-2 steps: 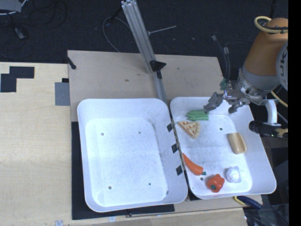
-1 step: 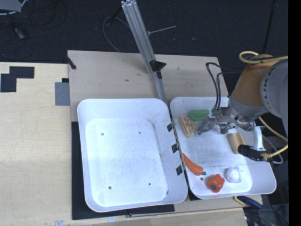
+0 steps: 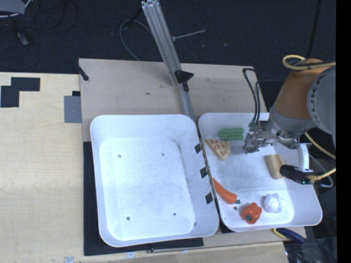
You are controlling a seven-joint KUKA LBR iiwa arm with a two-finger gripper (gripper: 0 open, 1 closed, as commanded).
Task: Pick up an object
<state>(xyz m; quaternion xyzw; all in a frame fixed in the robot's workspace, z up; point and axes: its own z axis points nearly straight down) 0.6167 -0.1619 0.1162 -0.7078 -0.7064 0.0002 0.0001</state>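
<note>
Setting: wooden bench (image 3: 38, 147) seen from above at a slant, bearing two shallow white bins side by side, dark floor and loose cables beyond the far edge.

Arm: grey with an orange band (image 3: 296, 95), reaching in from the right over the right bin (image 3: 307, 215).

Gripper (image 3: 252, 146): low over the far half of the right bin, just right of the green piece and the waffle-like piece; grip impossible to judge from this angle, nothing visibly held.

Green piece (image 3: 231, 133): lying flat near the far wall of the right bin, just left of the gripper.

Tan waffle-like piece (image 3: 218, 147): just near of the green piece, close to the bin's left wall.

Orange carrot-shaped piece (image 3: 225, 192): lying aslant along the left wall of the right bin, toward the near end.

Red pepper-shaped piece (image 3: 250, 212): near the bin's near edge, just right of the carrot's tip.

White crumpled piece (image 3: 272, 203): just right of the red piece, apart from it.

Tan cylinder (image 3: 273, 166): right side of the bin, near of the gripper, beside a black part of the arm's wrist.

Left bin (image 3: 109, 130): bare white floor with a few small dark dots.

Metal rail (image 3: 164, 48): slanting from the far floor down to the seam between the bins.
</note>
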